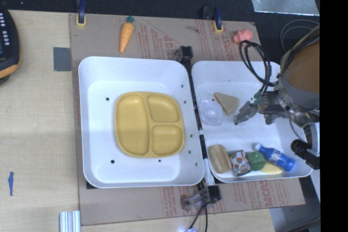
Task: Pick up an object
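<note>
- White plastic makes up the 2 bins; the left bin (98, 117) carries just a yellow divided plate (149, 123), lying flat in its middle with its 3 compartments bare.
- Right bin (228, 70) holds every loose candidate for the pick, and the arm (302, 70) reaches over its right side.
- Grey-and-orange arm ends in the gripper (243, 113), which sits low over the middle of the right bin with its fingers slightly parted and nothing between them.
- Nearest items are a tan wedge (227, 101) just left of the fingertips and a clear round cup (210, 112) beside that wedge, close to the bin's left wall; neither is touched, as far as the slant view shows.
- Along the bin's front edge lie a tan bread-like piece (219, 158), a small printed can (238, 163), a green piece (255, 160), a yellow piece (272, 169) and a blue bottle (275, 156), packed close together.
- Outside the bins, a toy carrot (126, 34) and a pink item (243, 36) rest on the cardboard.
- Judged from this, the pick is not yet made: the approach looks done, while closing on an object and lifting it remain.
</note>
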Action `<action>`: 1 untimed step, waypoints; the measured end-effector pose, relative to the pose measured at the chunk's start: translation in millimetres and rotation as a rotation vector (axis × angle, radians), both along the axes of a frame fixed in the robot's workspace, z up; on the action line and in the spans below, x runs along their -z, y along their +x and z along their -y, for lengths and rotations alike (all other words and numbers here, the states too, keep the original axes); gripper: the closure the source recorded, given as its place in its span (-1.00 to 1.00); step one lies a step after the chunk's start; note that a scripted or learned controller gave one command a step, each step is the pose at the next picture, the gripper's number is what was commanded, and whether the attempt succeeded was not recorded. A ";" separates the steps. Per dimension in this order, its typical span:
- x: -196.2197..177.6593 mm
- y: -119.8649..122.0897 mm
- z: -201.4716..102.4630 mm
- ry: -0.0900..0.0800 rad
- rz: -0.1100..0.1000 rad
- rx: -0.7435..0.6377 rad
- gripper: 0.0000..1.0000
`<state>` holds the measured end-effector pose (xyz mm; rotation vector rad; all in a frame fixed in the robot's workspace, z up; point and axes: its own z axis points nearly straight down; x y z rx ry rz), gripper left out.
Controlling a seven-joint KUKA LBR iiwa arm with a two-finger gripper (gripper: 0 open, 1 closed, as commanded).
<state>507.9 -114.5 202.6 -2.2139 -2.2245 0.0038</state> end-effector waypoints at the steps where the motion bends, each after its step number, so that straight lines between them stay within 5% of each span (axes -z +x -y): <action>1: 117.0 25.9 68.1 -0.003 -0.005 0.004 -1.00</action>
